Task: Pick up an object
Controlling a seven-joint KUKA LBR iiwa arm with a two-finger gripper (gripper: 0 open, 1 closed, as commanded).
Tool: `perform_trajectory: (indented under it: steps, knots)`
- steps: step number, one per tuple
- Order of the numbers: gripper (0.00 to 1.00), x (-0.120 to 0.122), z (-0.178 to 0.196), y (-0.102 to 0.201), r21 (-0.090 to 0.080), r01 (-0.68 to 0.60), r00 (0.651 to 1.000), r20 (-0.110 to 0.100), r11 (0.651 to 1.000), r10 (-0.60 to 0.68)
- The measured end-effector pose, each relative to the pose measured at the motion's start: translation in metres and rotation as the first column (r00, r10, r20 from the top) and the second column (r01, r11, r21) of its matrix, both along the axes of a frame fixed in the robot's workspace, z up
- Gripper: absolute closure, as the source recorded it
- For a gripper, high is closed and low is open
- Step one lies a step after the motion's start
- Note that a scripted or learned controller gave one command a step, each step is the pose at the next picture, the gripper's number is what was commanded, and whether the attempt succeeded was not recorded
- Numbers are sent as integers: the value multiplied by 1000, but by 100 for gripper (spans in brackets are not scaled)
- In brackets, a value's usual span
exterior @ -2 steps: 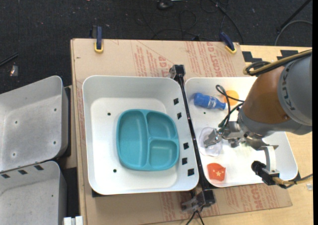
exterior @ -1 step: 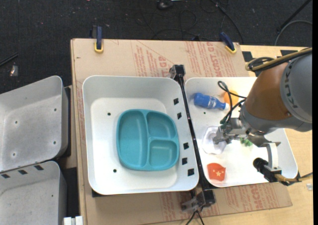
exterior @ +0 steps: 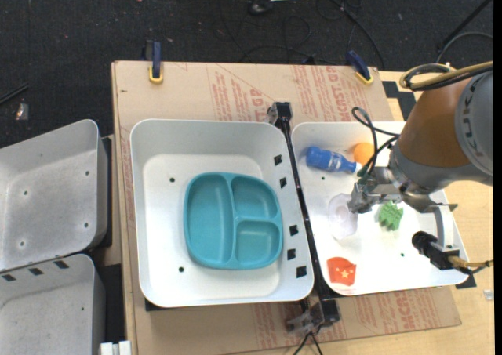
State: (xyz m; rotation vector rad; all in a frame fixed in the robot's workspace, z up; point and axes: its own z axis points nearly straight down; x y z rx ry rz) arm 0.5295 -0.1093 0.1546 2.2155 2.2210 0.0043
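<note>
— Where is the arm?
— It enters from the right edge of the frame, its orange band at upper right, grey wrist angling down and left.
— And the gripper?
— Right of centre, pointing down-left, just below the wrist.

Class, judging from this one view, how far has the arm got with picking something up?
Done: the arm has reached into the right bin, its pincer low beside a clear cup. In hand: nothing visibly lifted. Left: grasping and raising one item; the blue bottle, green toy and red piece lie untouched.
</note>
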Motion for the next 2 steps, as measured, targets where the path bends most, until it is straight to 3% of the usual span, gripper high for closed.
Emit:
perform_trajectory:
  steps: [1, 2]
  knots:
    - [100, 1, 53, 0, 0, 0, 1000, 0, 1000, 0]
    - [100, 10, 50, 50, 2, -5, 1000, -3, 1000, 5]
